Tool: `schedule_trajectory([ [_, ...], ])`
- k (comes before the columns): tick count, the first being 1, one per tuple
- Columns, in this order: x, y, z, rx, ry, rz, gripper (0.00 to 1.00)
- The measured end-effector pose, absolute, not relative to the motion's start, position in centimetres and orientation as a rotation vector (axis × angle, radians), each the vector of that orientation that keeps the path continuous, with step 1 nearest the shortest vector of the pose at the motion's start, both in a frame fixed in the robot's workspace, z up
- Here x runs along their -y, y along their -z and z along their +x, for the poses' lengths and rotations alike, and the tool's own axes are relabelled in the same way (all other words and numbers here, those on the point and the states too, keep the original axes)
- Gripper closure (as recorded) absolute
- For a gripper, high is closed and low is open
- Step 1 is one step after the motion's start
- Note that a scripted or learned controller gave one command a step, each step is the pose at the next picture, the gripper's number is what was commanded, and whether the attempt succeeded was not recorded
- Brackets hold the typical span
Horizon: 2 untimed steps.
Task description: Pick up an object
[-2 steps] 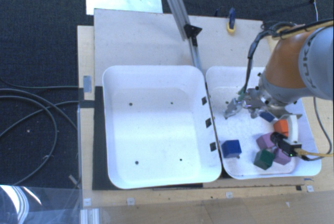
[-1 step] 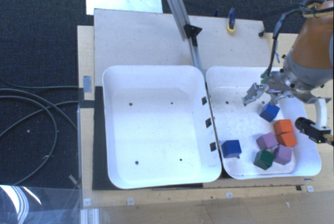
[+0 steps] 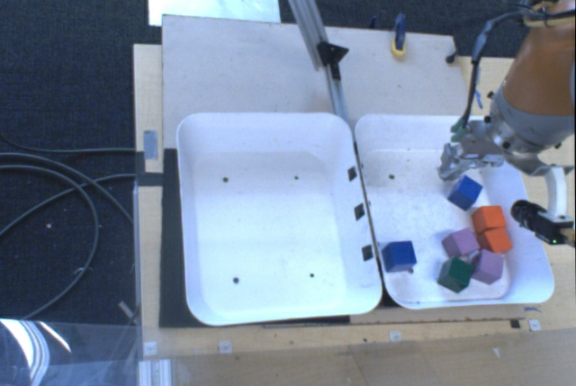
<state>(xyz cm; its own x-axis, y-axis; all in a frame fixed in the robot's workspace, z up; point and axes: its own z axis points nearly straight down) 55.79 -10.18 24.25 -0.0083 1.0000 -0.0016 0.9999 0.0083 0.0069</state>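
My gripper [image 3: 457, 166] hangs over the right bin [image 3: 405, 137], near its back right part. A blue cube [image 3: 465, 193] sits right below it, at or just under its tip; I cannot tell whether they touch. Further forward in the same bin lie two orange cubes [image 3: 490, 225], two purple cubes [image 3: 461, 243], a green cube [image 3: 455, 273] and a second blue cube [image 3: 399, 255] near the divider.
The left bin [image 3: 261, 213] stands beside the right one, sharing a rim in the middle. A slanted metal pole [image 3: 306, 6] crosses the back of the bench. A black arm fitting [image 3: 540, 224] overhangs the right bin's right edge.
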Motion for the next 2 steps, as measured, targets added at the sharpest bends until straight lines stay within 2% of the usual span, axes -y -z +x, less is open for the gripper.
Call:
schedule_trajectory([
  [1,12.6,-10.5,50.7,-2.224,0.006,2.226,1.0],
  [2,12.5,-12.0,51.2,-2.222,-0.006,2.215,1.0],
])
